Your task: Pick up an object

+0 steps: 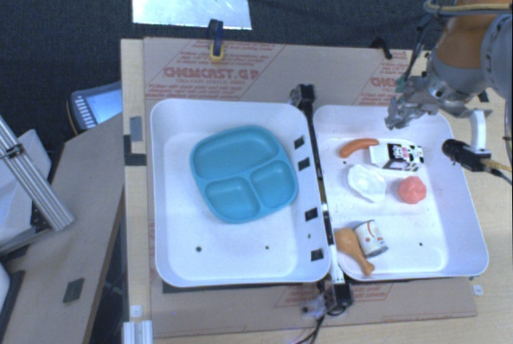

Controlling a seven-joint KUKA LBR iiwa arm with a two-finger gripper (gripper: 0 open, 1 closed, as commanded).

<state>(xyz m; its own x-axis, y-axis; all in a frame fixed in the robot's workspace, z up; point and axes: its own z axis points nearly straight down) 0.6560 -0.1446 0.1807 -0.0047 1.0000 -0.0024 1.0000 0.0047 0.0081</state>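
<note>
Orange sausage (357, 147) lies in the right bin (457, 254), near the gripper (398, 119) hovering above. Approach step, nothing grasped; jaw state cannot be told. Next: descend squarely over one object.

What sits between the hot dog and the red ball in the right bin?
In the camera view, a black-and-white carton lies between the hot dog and the red ball, with a white crumpled piece just below that line.

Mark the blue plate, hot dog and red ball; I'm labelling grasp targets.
blue plate (240, 150), camera view, large upper compartment.
hot dog (357, 147), camera view, its middle.
red ball (412, 190), camera view, its centre.
</note>
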